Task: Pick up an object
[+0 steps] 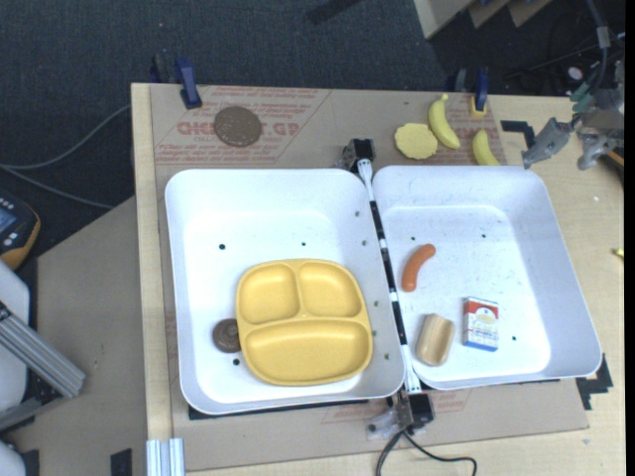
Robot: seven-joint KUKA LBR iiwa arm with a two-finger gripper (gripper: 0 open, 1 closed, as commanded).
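Honestly, much of me was hard to read: my gripper (568,145) sat at the far right, beyond the back corner of the right bin (556,236), partly cut off by the edge and blurred against clutter, so I could not tell whether my jaws were open or closed, and nothing showed between them. A brown disc (226,336) in the left bin (198,226) lay half tucked under the rim of a yellow divided plate (298,320), which filled the near middle of that bin. In the right bin lay the things to pick from: a sausage (418,266) near the dividing wall, a tan roll (435,339) toward the front, and a small red and white box (481,323) just beside it. I touched none of them. Behind the bins, on the cardboard-covered bench (298,127), rested two bananas (444,122), a yellow lumpy round (416,141) and a brown coin-like disc (237,125), with blue clamps (186,82) at the back edge. Dark carpet (99,28) lay beyond.
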